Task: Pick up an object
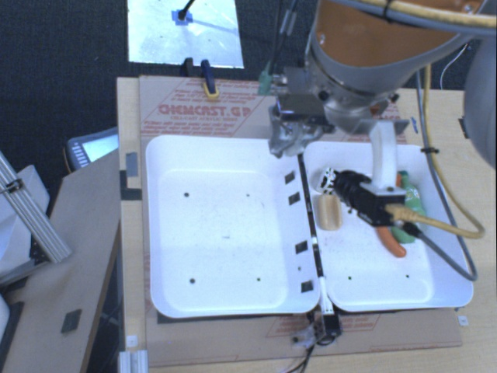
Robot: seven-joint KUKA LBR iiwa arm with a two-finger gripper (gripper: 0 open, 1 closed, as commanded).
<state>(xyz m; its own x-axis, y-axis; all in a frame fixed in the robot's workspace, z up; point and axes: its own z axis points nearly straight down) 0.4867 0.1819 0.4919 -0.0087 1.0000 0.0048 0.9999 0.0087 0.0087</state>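
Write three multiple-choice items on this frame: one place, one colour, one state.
1. Where is the tan block?
A. In the left bin
B. In the right bin
C. On the cardboard outside the bins

2. What colour is the long stick near the right bin's right side?
A. Blue
B. Orange
C. Purple

3. How is the tan block placed?
A. Lying on the bin floor
B. Lifted off the floor
C. Stacked on the long stick

Answers:
1. B: the block sits just right of the divider between the bins.
2. B: the end that shows is plainly orange.
3. A: it rests on the white floor, apart from the gripper, which is up at the bins' far edge.
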